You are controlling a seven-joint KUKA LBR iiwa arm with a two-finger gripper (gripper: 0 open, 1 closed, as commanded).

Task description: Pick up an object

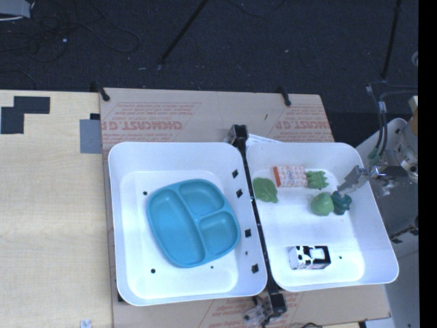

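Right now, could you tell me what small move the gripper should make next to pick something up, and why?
Probably a short shift toward the bin's middle, then down: the gripper sits at the right bin's far edge, its tips right beside the green ball, which looks like the nearest object and is not between its fingers.

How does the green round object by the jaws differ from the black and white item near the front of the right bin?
The green round object is plain green and rounded; the black and white item is boxy and patterned. The green round object lies next to the gripper near the bin's right wall; the black and white item lies apart, alone near the front edge. Both rest on the floor of the right bin.
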